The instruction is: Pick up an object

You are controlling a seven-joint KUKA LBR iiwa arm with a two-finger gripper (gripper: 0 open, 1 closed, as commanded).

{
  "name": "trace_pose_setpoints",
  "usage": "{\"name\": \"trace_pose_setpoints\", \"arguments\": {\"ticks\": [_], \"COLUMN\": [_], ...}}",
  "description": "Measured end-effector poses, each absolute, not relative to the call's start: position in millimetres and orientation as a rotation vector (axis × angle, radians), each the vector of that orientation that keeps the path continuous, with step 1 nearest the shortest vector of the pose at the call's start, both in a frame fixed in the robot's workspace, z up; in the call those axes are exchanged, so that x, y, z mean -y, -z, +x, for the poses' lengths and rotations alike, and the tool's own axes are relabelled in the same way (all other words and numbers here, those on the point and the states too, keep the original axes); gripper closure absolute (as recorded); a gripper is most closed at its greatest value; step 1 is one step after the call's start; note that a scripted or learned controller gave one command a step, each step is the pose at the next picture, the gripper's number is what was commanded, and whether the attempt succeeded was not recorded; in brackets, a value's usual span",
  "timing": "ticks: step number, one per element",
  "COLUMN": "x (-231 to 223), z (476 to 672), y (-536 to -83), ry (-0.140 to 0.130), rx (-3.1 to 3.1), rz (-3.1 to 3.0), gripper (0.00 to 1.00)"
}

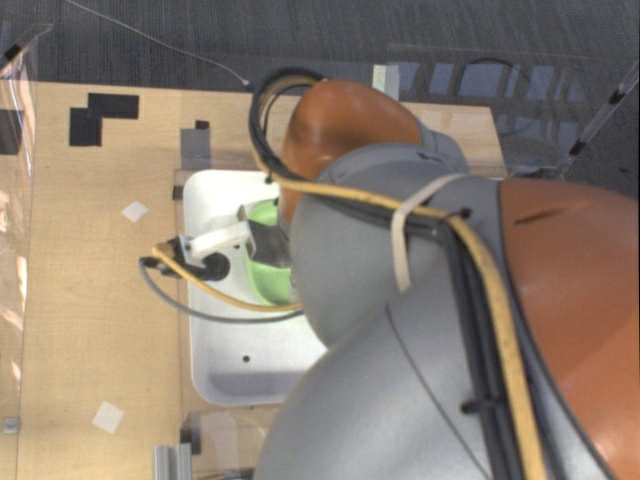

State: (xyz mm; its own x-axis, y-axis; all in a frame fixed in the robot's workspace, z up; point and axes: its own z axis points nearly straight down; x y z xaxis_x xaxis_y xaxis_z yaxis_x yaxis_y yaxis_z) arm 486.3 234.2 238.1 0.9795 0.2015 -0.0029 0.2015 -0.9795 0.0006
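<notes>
Grey arm (420, 368) nearest, masking gripper (262, 253) (grip state indiscernible) over green object (265, 278) in bin (215, 193); blind miss likely.

Even, fairly bright light, soft shadows, mild glare on the white bin (215, 193), near arm (420, 348) slightly blurred

Bright green object (268, 268), in the white bin (230, 368), partly hidden under the arm
</notes>
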Motion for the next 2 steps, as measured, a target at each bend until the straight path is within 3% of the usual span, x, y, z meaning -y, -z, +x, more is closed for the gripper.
{"name": "trace_pose_setpoints", "arguments": {"ticks": [1, 2], "x": [-235, -235], "z": [491.6, 486.3], "y": [-268, -218], "ry": [-0.001, 0.003], "rx": [-1.131, -0.732], "rz": [2.93, 3.055], "gripper": [1.0, 1.0]}}
